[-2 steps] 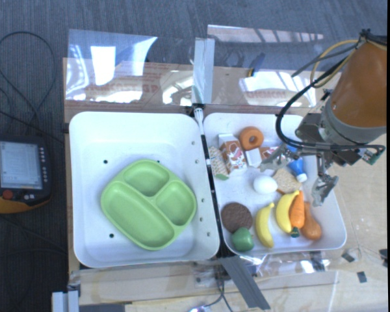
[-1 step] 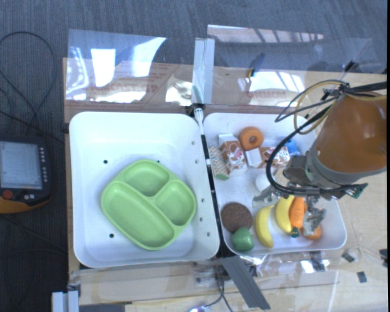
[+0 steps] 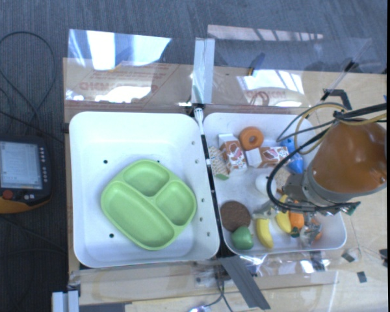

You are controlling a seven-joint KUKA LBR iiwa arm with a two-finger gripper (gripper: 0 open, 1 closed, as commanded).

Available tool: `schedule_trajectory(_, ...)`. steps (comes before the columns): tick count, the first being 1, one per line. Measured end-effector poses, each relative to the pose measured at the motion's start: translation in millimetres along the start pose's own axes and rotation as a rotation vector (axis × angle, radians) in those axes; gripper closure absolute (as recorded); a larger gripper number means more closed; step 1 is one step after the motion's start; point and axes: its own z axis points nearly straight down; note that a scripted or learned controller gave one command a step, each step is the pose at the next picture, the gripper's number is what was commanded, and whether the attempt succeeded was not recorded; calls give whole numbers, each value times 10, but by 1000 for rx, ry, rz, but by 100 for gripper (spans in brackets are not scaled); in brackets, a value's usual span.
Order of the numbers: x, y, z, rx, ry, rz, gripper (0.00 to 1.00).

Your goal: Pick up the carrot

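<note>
**benchwatcher:** So where's the carrot (image 3: 296,220) in all this? I see a small orange bit in the right bin (image 3: 216,174), near its front edge, jammed between the banana (image 3: 264,232) and a yellow piece (image 3: 283,221) on one side and the arm's wrist on the other.

**kuka_kid:** Yep, that's my read too. The gripper (image 3: 301,218) hangs right over that spot, and the big orange band (image 3: 350,158) of the arm covers the whole business end. Can't tell how the end effector is set, and I can't say it's got anything.

**benchwatcher:** Makes sense that it's low in that corner though, since the carrot's there.

**kuka_kid:** Right, and that corner's crowded. The brown round thing (image 3: 234,214) and green fruit (image 3: 242,237) sit just left of the banana, so a sloppy close could catch a neighbour instead. The donut (image 3: 251,138) and cartons (image 3: 231,158) are toward the back, well out of it.

**benchwatcher:** And the green divided plate (image 3: 149,204) in the left bin (image 3: 91,148)?

**kuka_kid:** Just parked there, nothing on it.
</note>
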Motion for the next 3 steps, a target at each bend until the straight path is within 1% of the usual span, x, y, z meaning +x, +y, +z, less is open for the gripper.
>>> schedule_trajectory(1, -46, -6, -84, 2, -5, -2, 100)
schedule_trajectory(2, -440, 77, -1711, 7, -3, -49, 100)
schedule_trajectory(3, -210, -22, -319, -10, 0, -419, 100)
